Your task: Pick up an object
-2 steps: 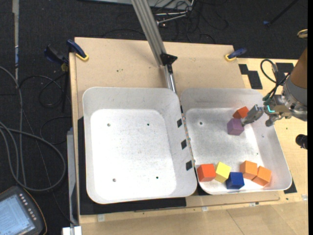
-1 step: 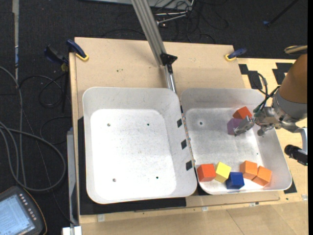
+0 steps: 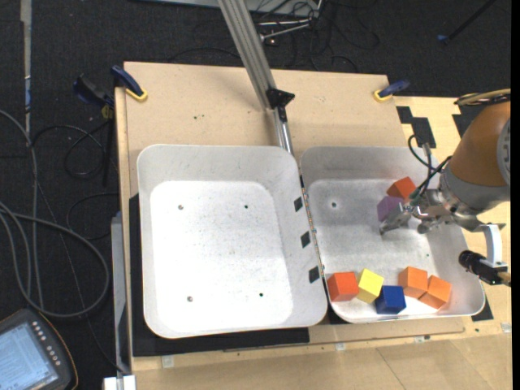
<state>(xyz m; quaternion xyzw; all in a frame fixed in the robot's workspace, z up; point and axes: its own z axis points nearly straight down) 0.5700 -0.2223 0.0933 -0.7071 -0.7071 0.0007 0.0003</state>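
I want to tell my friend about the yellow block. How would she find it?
Look in the right bin, along its near edge where a row of blocks sits. The yellow block is second from the left, between an orange block and a blue block. It is the only yellow one.

1. We see the gripper (image 3: 400, 218) low in the right bin (image 3: 349, 177), touching a purple block (image 3: 388, 210).
2. An orange block (image 3: 401, 188) sits just behind.
3. Five blocks (image 3: 390, 287) line the bin's front edge.

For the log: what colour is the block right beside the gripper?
Purple; the block sits just left of the gripper in the camera view.
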